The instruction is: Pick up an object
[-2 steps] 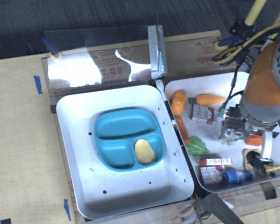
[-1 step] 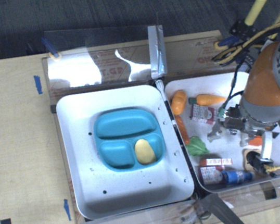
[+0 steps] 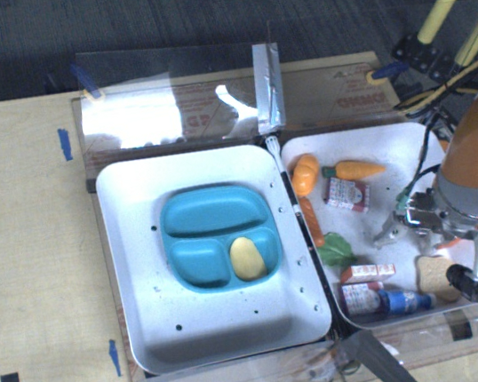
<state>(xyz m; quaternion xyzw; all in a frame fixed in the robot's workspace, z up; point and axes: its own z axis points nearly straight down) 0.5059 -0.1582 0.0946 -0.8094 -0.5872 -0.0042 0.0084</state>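
The right bin (image 3: 375,139) holds several small items. An orange fruit (image 3: 305,173) and a carrot (image 3: 359,170) lie at its far end, with a red and white packet (image 3: 346,193) just below them. A green leafy piece (image 3: 335,249) and a long orange piece (image 3: 311,220) lie along the left wall. A bottle with a blue cap (image 3: 385,301) and a tan bread-like piece (image 3: 434,274) are at the near end. My gripper (image 3: 397,222) hangs over the middle right of this bin, above bare floor, with nothing seen in it.
The left bin (image 3: 151,316) carries a blue divided plate (image 3: 214,234) with a yellow oval object (image 3: 247,257) in its near right compartment. A small red and white carton (image 3: 367,273) lies above the bottle. Yellow bars and cables (image 3: 446,76) crowd the far right.
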